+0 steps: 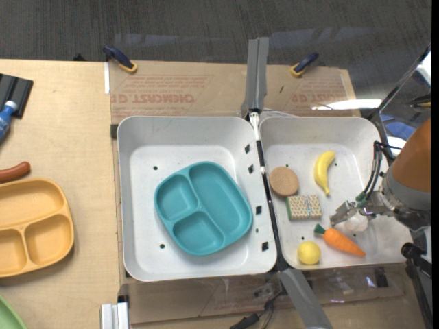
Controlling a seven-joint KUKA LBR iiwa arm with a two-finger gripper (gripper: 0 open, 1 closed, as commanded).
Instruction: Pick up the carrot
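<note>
Robot lab: clamped cardboard point(226, 91), bins point(137, 184)

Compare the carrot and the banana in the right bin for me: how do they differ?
The carrot is orange with a green tip at its left end; the banana is plain yellow. The carrot lies straight and nearly crosswise near the bin's front edge; the banana is curved and lies lengthwise, farther back. The carrot sits right below the gripper; the banana is clear of it. Both rest on the floor of the right bin and look similar in length.
</note>
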